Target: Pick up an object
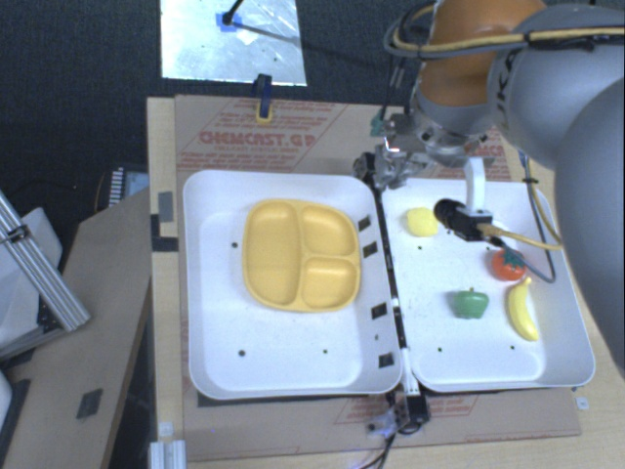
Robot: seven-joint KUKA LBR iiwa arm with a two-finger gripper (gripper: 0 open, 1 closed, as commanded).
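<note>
— Four small things lie in the right bin, don't they?
— Yes. A round yellow fruit sits toward the bin's far left, close to the divider. An orange-red tomato is right of centre. A green pepper lies nearer and a little left of the tomato. A banana lies just right of the pepper, on the tomato's near side.
— And the left bin?
— It bears a yellow divided plate, about in its middle.
— Where is the gripper?
— At the far edge of the bins, over the line where the two meet, beyond the yellow fruit and apart from it. The grey arm comes in from the right.
— Open or closed?
— I cannot tell; it is dark and cluttered there. I see nothing in its grasp.
</note>
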